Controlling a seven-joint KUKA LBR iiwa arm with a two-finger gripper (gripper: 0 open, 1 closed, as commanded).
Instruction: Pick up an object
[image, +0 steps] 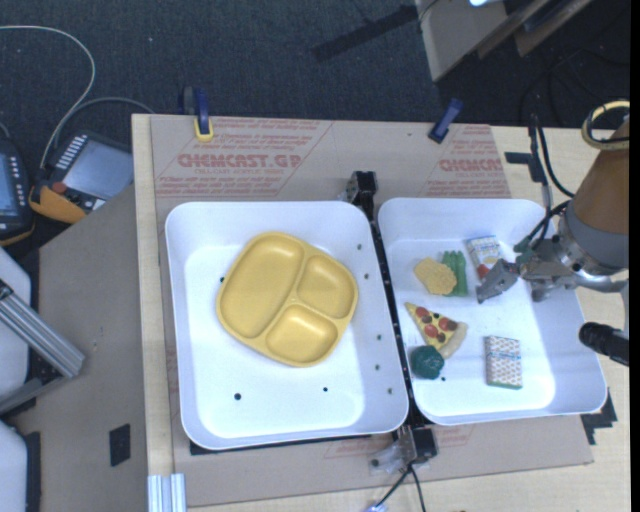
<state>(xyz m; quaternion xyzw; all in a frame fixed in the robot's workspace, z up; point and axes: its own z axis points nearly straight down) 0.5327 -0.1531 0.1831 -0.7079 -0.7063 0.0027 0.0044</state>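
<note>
Currently tool (497, 283) hovers low over right bin (570, 395), arm entering from right; jaw state cannot tell, fingers blur against bin floor. Nothing visibly gripped. Nearest candidates: small packet (484, 250) just beside tool, green piece (456, 270) and yellow cookie (435, 276) just left. Pizza slice (437, 328), teal ball (428, 362), patterned card (503, 361) lie nearer. Advice: choose one isolated item, descend straight, avoid crowded cluster. Left bin (200, 400) carries yellow divided plate (288, 298). Table (330, 150) brown board; cables, dark floor around.
</note>
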